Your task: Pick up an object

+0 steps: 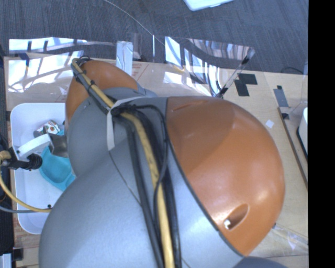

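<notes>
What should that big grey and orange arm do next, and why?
Probably lift back a little before trying any grasp. The arm looms over most of the bench, so just a strip of the left bin shows, with a blue object and a small metallic piece in it, and nothing shows as held.

**Desk:** What lies on the left?

**Photographer:** A shallow white bin (pixel 25 209), seen at a slant from above, its near corner rounded.

**Desk:** And on the right?

**Photographer:** The pale wooden counter (pixel 272 157), bare and sunlit. It carries a black tape square (pixel 246 84), a grey tape strip (pixel 280 97) and a small white tag (pixel 269 124), each set apart from the others.

**Desk:** Behind that?

**Photographer:** A low run of shiny panels (pixel 209 55) along the counter's far edge, with a silver post (pixel 124 56) standing upright among them. Beyond them is dark carpet (pixel 63 18), and a white object (pixel 207 3) is cut off by the top edge.
</notes>
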You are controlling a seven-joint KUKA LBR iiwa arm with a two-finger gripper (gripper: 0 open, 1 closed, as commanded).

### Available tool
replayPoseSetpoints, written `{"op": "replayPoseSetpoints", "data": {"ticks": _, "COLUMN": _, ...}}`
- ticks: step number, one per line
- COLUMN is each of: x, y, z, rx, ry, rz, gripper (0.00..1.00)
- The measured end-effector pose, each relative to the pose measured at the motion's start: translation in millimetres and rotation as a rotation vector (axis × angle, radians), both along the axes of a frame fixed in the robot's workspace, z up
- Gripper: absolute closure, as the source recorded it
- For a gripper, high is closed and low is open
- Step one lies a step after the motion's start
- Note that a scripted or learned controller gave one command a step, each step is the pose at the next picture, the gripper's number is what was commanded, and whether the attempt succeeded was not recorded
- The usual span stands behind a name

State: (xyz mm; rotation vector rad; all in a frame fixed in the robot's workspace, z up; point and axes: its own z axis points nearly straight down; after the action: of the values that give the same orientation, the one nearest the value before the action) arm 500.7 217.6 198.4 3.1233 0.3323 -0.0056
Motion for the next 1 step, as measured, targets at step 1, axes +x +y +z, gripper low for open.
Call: {"op": "replayPoseSetpoints", "data": {"ticks": 1, "x": 35.0, "y": 0.3, "z": -75.2, "rx": 0.002, "ry": 0.006, "rz": 0.185, "gripper": 1.0}}
